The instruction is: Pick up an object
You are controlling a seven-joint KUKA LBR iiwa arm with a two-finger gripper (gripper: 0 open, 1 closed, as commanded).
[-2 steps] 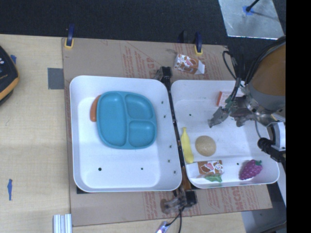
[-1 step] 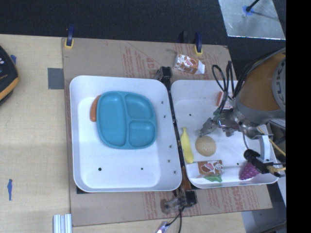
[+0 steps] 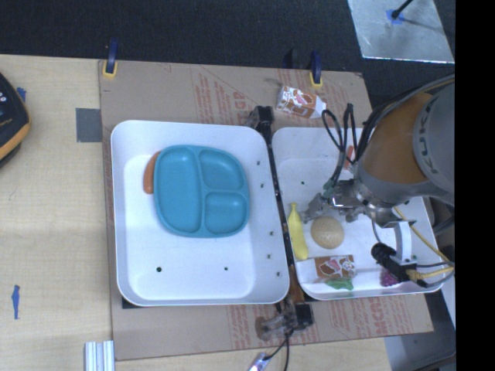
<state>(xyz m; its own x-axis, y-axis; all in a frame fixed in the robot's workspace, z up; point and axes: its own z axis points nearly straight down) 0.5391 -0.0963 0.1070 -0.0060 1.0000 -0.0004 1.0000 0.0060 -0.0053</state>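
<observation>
— So, where does the gripper [image 3: 323, 205] sit?

— Over the right bin [image 3: 309, 147], low, near its middle. Grey arm [image 3: 410, 149] with the orange band comes in from the right edge, black cables looping above the wrist.

— Jaws?

— Cannot tell. Metal parts show at the tip, but whether they stand apart or closed is not readable. Nothing visibly between them.

— Objects in that bin?

— Tan round ball [image 3: 327, 233] just below the gripper tip, very close; contact unclear. Yellow banana-shaped piece [image 3: 296, 230] upright along the bin's left wall, just beside the ball. Small red-and-white packet [image 3: 335, 266] below the ball, a green bit [image 3: 338, 284] at the near rim, a purple item [image 3: 389, 278] toward the near right corner.

— Left bin [image 3: 193, 284]?

— Blue divided tray [image 3: 203, 190] in its upper half. Orange object [image 3: 148, 173] tucked partly under the tray's left edge.

— Outside the bins?

— Crumpled wrapper [image 3: 300, 102] on the cardboard [image 3: 193, 91] above the right bin. Yellow-and-black device [image 3: 11, 126] at the far left of the bench.
</observation>
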